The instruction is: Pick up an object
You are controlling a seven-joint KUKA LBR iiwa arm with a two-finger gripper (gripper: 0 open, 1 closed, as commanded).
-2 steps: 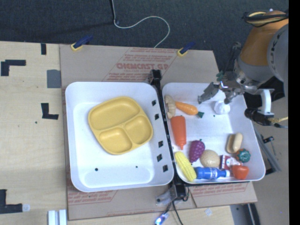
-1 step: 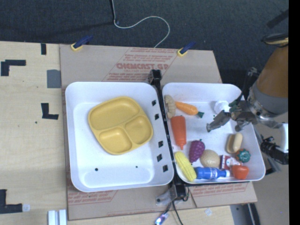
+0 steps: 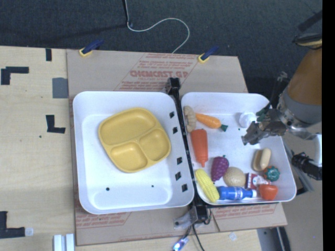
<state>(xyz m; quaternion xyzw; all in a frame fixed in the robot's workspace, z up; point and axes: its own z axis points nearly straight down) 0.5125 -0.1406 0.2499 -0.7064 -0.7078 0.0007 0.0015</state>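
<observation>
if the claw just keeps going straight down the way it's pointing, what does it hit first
Probably bare floor of the right bin, between the carrot and the hot dog. The claw looks aimed there, though depth is hard to judge from this slant.

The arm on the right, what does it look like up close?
The arm is a thick rounded tube, grey with an orange band above the wrist. It ends in a small dark gripper built of blackish metal parts. Near it, white and black fittings stick out at the bin's edge.

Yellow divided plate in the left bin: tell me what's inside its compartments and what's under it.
The yellow divided plate shows three bare compartments with no food in them. It lies on the floor of the left bin; the floor beneath it is covered, so anything there is hidden.
</observation>
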